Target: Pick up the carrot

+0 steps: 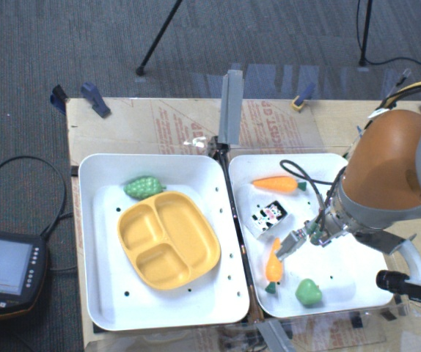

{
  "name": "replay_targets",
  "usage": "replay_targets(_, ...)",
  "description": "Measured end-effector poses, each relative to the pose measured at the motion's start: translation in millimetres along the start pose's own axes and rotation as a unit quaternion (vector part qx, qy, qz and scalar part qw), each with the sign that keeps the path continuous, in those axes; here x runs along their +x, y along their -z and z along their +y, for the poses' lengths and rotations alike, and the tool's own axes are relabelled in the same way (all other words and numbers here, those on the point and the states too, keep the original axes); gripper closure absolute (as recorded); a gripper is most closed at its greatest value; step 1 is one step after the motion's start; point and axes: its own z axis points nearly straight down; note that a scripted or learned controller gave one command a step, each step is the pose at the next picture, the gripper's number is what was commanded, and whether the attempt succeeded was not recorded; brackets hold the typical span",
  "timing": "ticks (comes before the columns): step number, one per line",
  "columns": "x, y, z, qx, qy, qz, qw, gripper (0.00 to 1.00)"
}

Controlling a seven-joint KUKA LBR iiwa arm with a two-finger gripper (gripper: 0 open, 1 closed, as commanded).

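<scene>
Two white bins (97,196) are sitting on a tan bench (144,123) printed with red lettering. A yellow plate (168,238) and a knobbly green thing (143,188) are showing in one bin. Two orange carrots (275,184) with green tips, a green apple (309,292) and a black-and-white cow-patterned box (269,216) are lying in the other.

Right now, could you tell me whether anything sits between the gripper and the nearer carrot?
Nothing visible does. The gripper hovers right beside the nearer carrot in the right bin. The cow carton lies just above, and the green pepper lies off to the carrot's right.
</scene>
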Motion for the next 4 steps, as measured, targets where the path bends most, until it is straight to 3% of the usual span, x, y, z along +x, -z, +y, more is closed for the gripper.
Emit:
replay_targets(1,-42,-136,-18,0.004,-0.091,0.003,0.9958,0.00)
replay_targets(2,-21,-137,-10,0.002,-0.113,0.002,0.9936,0.00)
replay_targets(3,-78,-136,39,0.000,-0.129,0.000,0.9916,0.00)
replay_targets(4,-77,-128,39,0.002,-0.128,0.002,0.9917,1.00)
